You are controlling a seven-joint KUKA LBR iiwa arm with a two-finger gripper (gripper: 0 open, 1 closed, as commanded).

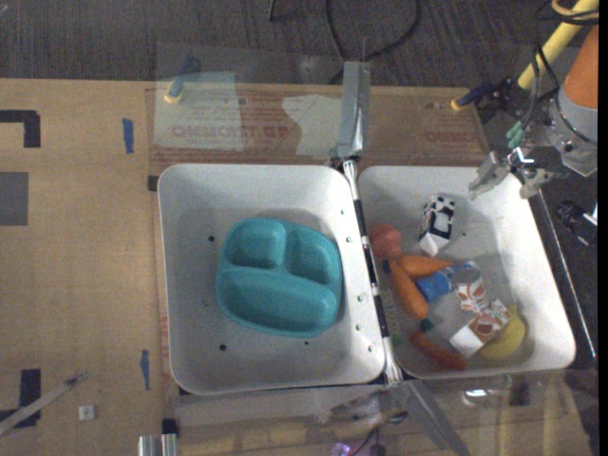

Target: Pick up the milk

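Observation:
The milk [438, 222] is a small white carton with black cow patches. It lies tilted in the back part of the right bin [551, 283], close to the bin's middle. My gripper [506, 179] hangs over the back right corner of that bin, to the right of the milk and a little behind it, well apart from it. Its two fingers are spread open with nothing between them.
In front of the milk lie an orange carrot [410, 293], a reddish piece [384, 240], a blue item [439, 283], a red-and-white carton [478, 323], a yellow banana [508, 340] and a red sausage [438, 350]. The left bin [180, 217] holds a teal divided plate [280, 275].

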